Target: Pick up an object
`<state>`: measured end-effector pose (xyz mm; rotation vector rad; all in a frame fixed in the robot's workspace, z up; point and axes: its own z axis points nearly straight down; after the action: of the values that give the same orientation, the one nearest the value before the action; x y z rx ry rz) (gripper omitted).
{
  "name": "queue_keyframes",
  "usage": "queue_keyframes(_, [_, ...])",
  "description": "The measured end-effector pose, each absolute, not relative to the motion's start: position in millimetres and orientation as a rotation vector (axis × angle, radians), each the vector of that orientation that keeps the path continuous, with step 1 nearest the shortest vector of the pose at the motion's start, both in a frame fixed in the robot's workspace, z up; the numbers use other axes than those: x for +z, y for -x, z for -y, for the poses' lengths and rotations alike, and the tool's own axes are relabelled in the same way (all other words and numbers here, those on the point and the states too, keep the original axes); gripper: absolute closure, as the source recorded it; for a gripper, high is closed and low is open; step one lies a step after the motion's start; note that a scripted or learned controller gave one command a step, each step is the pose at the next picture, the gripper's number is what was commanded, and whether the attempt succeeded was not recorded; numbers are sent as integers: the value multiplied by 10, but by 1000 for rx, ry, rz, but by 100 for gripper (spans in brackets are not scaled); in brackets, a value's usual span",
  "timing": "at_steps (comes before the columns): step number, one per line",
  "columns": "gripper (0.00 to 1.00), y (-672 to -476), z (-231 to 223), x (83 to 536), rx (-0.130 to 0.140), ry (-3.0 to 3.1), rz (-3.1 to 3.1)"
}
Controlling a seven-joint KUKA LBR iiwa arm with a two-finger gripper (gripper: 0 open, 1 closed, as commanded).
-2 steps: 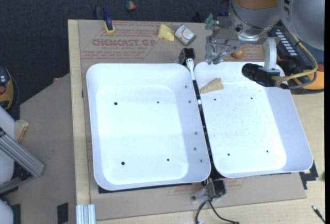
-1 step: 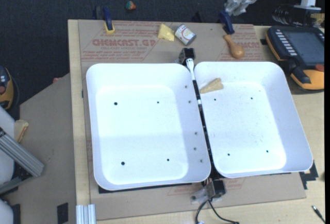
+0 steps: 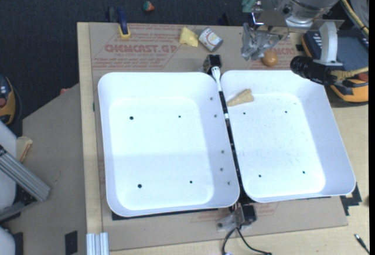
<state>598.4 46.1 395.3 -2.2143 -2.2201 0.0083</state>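
A small tan wedge-shaped piece (image 3: 240, 97) lies in the right bin (image 3: 328, 148), near its far left corner. My gripper (image 3: 256, 51) hangs above the bench just beyond the right bin's far rim, up and to the right of the wedge. Its metal fingers point down with nothing visible between them. A small brown rounded object (image 3: 269, 58) sits on the bench right beside the fingers.
The left bin (image 3: 111, 148) sits beside the right one. On the bench behind the bins lie a yellow wedge (image 3: 188, 37), a small white box (image 3: 210, 38) and a blue-yellow clamp (image 3: 123, 22). A small colourful item (image 3: 149, 6) lies on the dark floor.
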Motion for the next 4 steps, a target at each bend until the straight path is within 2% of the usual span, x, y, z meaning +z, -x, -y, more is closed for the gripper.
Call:
queue_keyframes(1, [100, -6013, -1165, 2423, 19, 2206, 2220])
queue_keyframes(2, [100, -6209, -1105, 4677, -29, 2230, 2232])
queue_keyframes(3, [100, -6243, -2326, 3261, 16, 2202, 2227])
queue_keyframes(4, [100, -6080, -2119, 3745, -6, 2225, 2221])
